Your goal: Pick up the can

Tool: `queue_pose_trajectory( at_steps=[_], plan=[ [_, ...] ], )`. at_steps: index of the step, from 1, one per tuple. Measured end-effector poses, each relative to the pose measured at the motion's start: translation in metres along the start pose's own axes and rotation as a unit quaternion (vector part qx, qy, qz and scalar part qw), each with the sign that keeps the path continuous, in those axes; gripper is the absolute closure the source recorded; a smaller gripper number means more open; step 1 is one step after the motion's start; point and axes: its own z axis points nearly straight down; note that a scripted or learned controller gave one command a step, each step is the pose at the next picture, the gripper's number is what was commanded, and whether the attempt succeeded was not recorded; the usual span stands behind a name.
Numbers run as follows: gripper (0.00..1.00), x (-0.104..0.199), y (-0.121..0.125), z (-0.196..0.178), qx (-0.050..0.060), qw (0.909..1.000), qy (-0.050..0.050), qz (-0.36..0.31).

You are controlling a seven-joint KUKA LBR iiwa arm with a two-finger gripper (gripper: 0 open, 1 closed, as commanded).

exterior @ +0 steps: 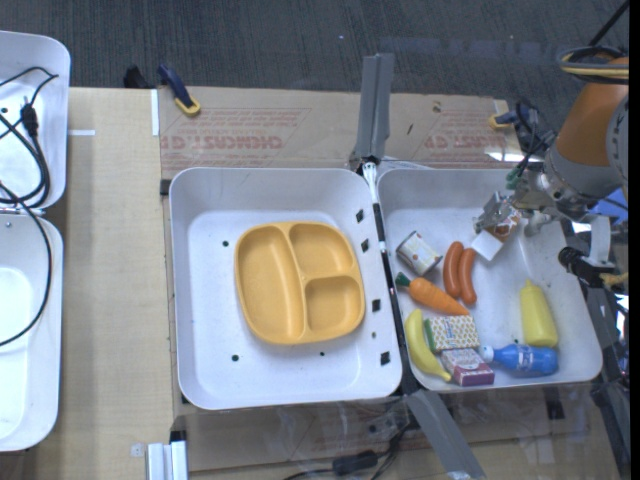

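A wooden bench [110, 268] carries two shallow white plastic bins side by side, seen from above at a slant. The left bin [200, 298] holds a yellow plastic plate with three compartments [298, 281], lying flat near its middle.

The right bin [420, 193] is crowded. A small cylindrical can with a pale label [418, 253] lies tilted on its side near the bin's left wall, in the upper left part of the clutter. Just to its right are two orange-red toy sausages [460, 271], lying side by side. Below the can, an orange toy carrot [438, 296] points left, close to the can's lower edge. Further down sit a yellow toy banana [422, 344], a small patterned box [451, 332] and a pink-red box [467, 369]. A blue bottle with a white cap [522, 359] lies along the near wall, and a yellow squeeze bottle [538, 313] lies at the right.

The grey arm with its orange band [590, 128] reaches in from the right. Its hand [497, 218] hangs over the upper right of the bin, well apart from the can, with the sausages between them. A small brownish thing with a white tag sits at the hand; whether the hand is clenched or released cannot be told.
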Motion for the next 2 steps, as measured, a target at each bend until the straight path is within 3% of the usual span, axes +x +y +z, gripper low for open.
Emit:
queue_pose_trajectory(
  at_steps=[1, 2],
  plan=[
    [1.00, -0.001, 0.000, -0.010, -0.001, 1.0000, -0.002, -0.001],
    [1.00, -0.006, 0.027, -0.061, 0.000, 0.9833, -0.004, 0.182]
  ],
)
